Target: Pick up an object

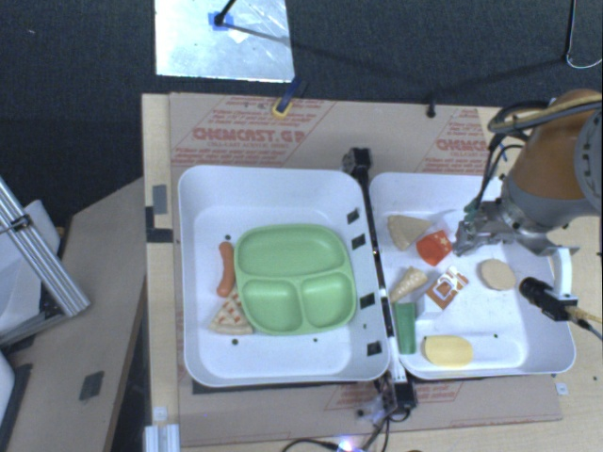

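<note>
The right bin (528,347) holds several toy foods. There is a red piece (433,248), a pale wedge (406,229), a tan wedge (410,282), an orange-and-white square piece (447,288), a round tan cookie (497,274), a green stick (404,327) and a yellow oval (448,350). My gripper (467,237) hangs low over this bin, just right of the red piece and above-left of the cookie. The wrist's grey body hides its tip.
The left bin (203,196) carries a green divided plate (294,281), an orange sausage (226,266) and a waffle-like triangle (230,317) at the plate's left. A black clip ridge (369,243) separates the bins. A black fitting on the arm (542,298) overhangs the right bin's right edge.
</note>
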